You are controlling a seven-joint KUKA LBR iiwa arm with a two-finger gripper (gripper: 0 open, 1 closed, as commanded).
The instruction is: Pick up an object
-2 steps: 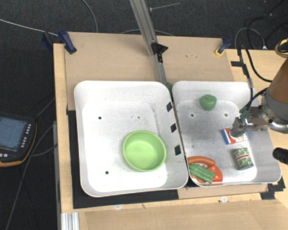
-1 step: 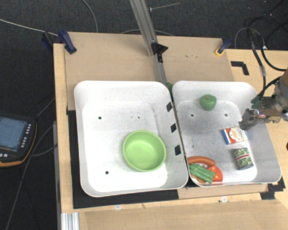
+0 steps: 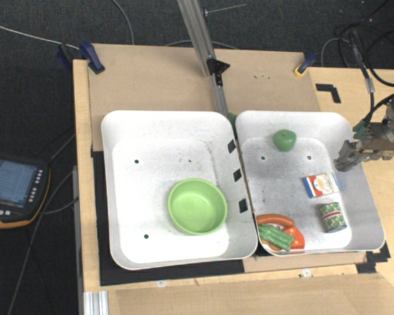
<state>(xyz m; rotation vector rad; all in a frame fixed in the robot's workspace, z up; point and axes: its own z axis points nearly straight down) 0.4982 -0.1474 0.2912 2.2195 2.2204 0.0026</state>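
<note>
Overall: two shallow white bins sit side by side on a wooden bench, seen from above at a slant.
Gripper: the gripper (image 3: 348, 157) hangs at the right rim of the right bin (image 3: 364, 202), about level with the bin's upper half; a small part of the arm shows behind it at the frame's edge.
Gripper state: cannot tell whether it is spread or pressed together; nothing is visibly caught in it.
Green apple: a small round green apple (image 3: 284, 139) lies to the gripper's left and slightly farther up the bin, well apart from it.
Small box: a red, white and blue box (image 3: 320, 184) lies near the gripper, below it and a little to its left.
Can: a green patterned can (image 3: 332, 216) lies on its side just below the box, farther from the gripper.
Plate: an orange plate (image 3: 298, 239) holding green vegetables rests at the bin's lower left corner, far from the gripper.
Green bowl: a light green bowl (image 3: 197, 206) stands upright in the left bin (image 3: 118, 176), well to the gripper's left.
Pole: a grey metal pole (image 3: 196, 25) slants down toward the gap between the bins.
</note>
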